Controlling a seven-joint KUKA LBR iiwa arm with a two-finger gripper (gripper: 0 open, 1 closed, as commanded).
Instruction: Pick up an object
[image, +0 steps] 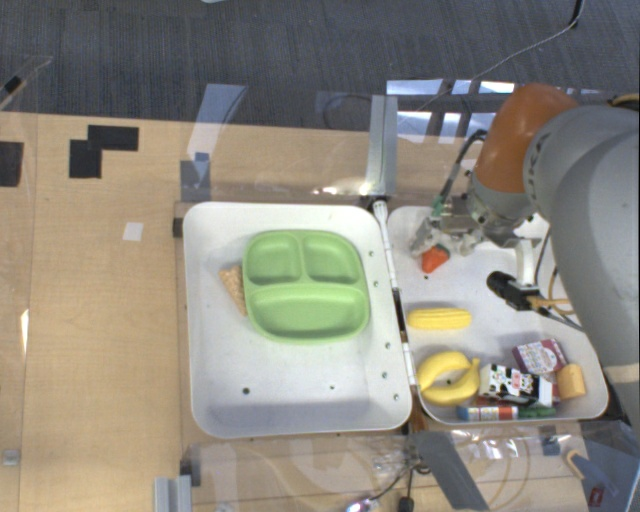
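Nearest you, right bin (590, 405): banana (446, 376), marker (505, 411), small cartons (525, 372). Corn cob (439, 319) mid-bin. Further back, pincer (440, 243) sits right over the red-orange piece (434, 261), touching it; can't tell if it's apart or clamped. Left bin (290, 395): green divided plate (304, 285).

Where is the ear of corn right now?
The corn lies in the right bin, near its left wall, between the small orange-red item above it and the banana below it.
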